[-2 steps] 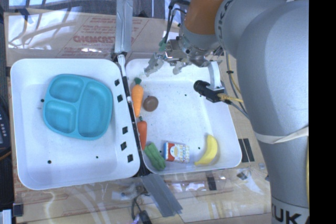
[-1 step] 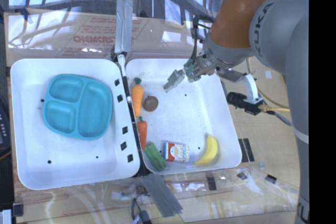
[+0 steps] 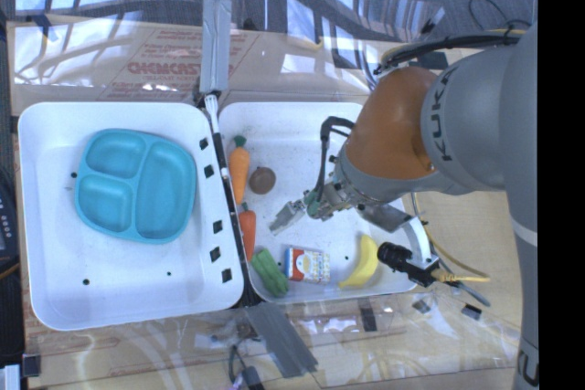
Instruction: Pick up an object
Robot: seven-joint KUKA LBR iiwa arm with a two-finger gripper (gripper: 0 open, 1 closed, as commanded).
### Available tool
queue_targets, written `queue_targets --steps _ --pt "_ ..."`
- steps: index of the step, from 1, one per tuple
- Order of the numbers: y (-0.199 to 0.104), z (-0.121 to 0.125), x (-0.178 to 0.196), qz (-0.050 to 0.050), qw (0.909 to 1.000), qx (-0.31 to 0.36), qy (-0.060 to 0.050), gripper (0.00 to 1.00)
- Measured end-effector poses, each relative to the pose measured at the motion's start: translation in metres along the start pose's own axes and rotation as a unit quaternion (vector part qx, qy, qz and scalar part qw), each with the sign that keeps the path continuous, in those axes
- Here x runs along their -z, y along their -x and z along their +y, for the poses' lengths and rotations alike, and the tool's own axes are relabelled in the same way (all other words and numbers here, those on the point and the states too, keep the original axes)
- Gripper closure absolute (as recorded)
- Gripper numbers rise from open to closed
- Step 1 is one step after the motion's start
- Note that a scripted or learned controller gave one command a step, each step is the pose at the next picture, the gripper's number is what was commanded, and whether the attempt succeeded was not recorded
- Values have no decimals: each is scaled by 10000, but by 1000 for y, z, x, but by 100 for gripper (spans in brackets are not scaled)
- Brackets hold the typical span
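Right now the arm (image 3: 430, 128) comes in from 3 o'clock and hangs over the right bin (image 3: 283, 119), end effector (image 3: 291, 215) low near the bin's middle. Its fingers point toward 8 o'clock; I can't tell how far apart they are, and nothing shows between them.

Objects in the right bin (all loose on the bin floor):
- carrot (image 3: 239, 173) against the wall at 9 o'clock, green top toward 12
- second carrot (image 3: 248, 233) just below it, same wall
- brown round fruit (image 3: 262, 180) just beside the upper carrot, at 11 o'clock from the end effector
- green vegetable (image 3: 269, 272) at 7 o'clock in the bin
- small carton (image 3: 306, 265) at 6 o'clock, just beside the green one
- banana (image 3: 364, 262) toward 5 o'clock

Left bin (image 3: 46, 224) holds a blue divided plate (image 3: 135, 185), lying flat, well apart from the arm. Both bins sit side by side on the counter (image 3: 110, 59).
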State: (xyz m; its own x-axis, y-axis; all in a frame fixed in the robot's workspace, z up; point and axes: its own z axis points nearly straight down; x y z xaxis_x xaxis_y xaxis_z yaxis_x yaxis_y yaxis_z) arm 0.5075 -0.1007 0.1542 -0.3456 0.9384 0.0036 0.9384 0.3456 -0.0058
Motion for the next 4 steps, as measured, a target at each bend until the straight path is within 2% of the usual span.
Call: queue_targets --steps 1,2,3,4 --pt "7 -35 -63 -7 10000 15 20 0" --pt "-27 -22 38 -21 9997 259 34 0" --pt "2 -32 -62 -28 9983 575 41 0" --pt "42 -48 -62 -24 9854 1704 29 0"
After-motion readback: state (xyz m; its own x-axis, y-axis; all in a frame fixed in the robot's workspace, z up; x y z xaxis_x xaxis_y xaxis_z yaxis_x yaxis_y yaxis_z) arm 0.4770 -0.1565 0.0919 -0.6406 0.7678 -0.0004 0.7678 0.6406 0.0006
